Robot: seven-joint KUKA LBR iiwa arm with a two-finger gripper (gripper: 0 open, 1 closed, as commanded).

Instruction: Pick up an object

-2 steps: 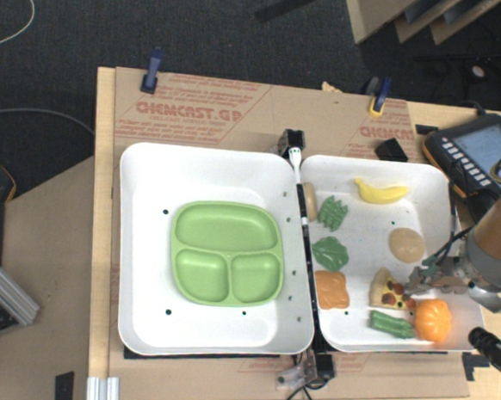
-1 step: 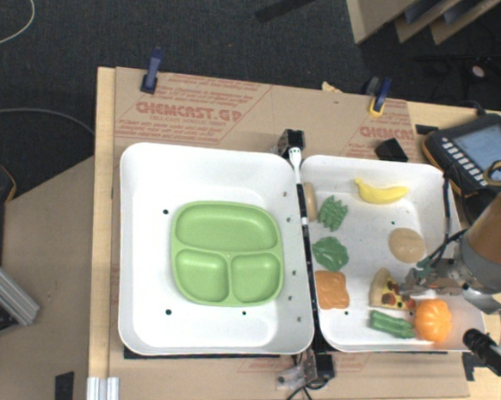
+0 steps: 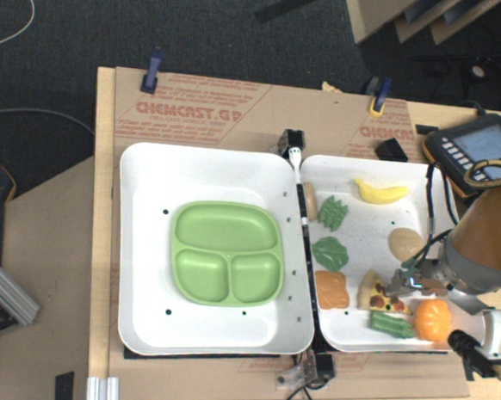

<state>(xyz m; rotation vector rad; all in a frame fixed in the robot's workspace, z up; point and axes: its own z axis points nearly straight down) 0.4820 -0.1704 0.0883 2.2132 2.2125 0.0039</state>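
Gripper, finger state not discernible, hangs over the right bin near the pizza slice. You would find that toy flat, light, rigid; grasp across its raised edges.

A cardboard sheet printed with red lettering covers the tabletop. Two blue clamps grip its far edge. The left bin holds a green divided tray with three compartments, lying flat near the centre. A pendant with a yellow rim rests at the far right. A white cable lies on the dark floor.
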